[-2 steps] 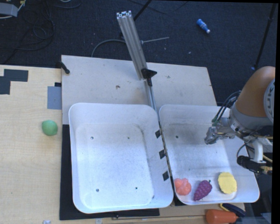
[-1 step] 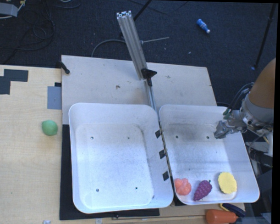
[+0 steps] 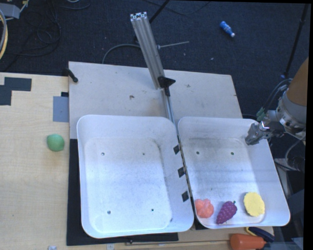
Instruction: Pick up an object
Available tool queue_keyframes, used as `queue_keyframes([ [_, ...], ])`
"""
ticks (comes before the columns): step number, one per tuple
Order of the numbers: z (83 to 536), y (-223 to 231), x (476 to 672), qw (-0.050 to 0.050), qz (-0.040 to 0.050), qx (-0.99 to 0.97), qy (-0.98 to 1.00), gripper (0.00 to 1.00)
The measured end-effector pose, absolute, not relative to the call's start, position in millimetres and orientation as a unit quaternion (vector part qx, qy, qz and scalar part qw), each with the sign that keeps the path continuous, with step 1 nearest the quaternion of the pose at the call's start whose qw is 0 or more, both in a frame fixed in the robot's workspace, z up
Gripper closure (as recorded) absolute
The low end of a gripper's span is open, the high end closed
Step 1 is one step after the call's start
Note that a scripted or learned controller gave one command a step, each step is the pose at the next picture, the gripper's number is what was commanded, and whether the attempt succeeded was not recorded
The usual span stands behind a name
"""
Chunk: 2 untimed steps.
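The pincer [image 3: 253, 134] hung over the upper right edge of the right bin [image 3: 221, 165], at the end of the grey arm [image 3: 295, 109] reaching in from the right; whether it was released or clenched could not be determined, and nothing was visible in its hold. The candidate objects lay well apart from the pincer, along the near wall of the same bin: a yellow piece [image 3: 254, 204] almost directly below it, a bunch of purple grapes [image 3: 227, 212] just to the left of that, and an orange-red piece [image 3: 204, 207] further left, close to the bin's corner. The left bin [image 3: 124, 177] lay further off to the pincer's left. The pick appeared not yet begun. Three risks applied. The objects sat against the sloping wall, so a descent could strike the rim or wall first. The grapes and their neighbours were close together, so one could be nudged aside. The rounded shapes seemed likely to slip from a shallow grip.
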<state>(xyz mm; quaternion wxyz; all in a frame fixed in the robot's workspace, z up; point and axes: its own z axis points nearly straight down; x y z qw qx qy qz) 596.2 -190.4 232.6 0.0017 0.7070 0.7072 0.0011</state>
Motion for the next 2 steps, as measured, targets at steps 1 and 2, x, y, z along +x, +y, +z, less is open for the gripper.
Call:
queue_keyframes([
  [1,266,-191,596.6,0.001,0.0006,0.707,0.707,1.0],
  [2,250,-143,605.8,-0.001,0.0,0.706,0.708,1.0],
])
